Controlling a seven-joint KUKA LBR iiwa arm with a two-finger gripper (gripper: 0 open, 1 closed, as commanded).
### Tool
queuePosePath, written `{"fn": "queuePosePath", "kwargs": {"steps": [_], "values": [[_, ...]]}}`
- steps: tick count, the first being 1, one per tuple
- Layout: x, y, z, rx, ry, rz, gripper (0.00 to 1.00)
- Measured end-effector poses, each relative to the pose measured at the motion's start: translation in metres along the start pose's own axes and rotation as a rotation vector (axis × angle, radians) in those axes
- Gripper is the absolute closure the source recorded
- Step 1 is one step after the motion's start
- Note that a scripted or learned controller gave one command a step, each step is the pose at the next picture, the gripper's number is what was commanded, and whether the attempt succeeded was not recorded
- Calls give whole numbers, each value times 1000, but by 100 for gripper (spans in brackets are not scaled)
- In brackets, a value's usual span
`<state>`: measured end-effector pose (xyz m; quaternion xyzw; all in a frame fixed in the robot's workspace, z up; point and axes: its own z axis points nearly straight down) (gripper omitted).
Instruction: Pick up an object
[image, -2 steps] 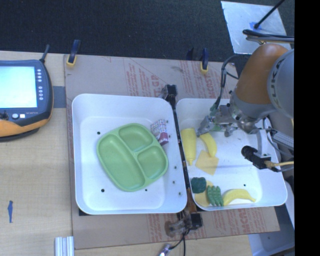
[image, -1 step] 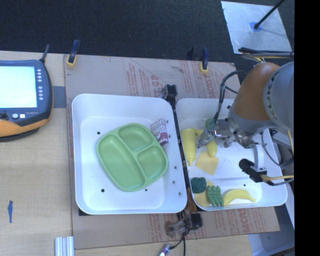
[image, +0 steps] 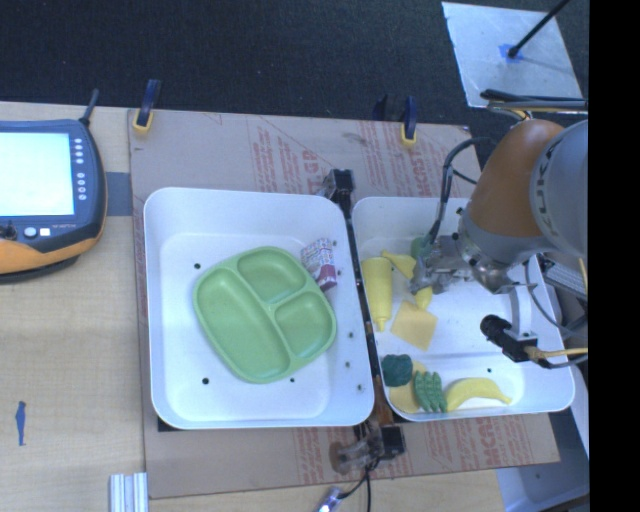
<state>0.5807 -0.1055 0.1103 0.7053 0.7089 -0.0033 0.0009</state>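
One yellow wedge (image: 415, 325) below tool (image: 432, 272)

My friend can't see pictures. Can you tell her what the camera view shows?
A grey and orange robot arm's gripper reaches into the right white bin, above yellow and green toy food, including a banana. The left white bin holds a green divided plate.

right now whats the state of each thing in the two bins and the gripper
green plate: right way up in the left bin, nothing on it
small can: on its side, by the plate
gripper: low over the right bin
cheese wedge: lying flat
banana: lying flat, untouched
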Motion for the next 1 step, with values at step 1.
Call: {"fn": "queuePosePath", "kwargs": {"steps": [1], "values": [[74,-12,-82,0,6,-1,100]]}}
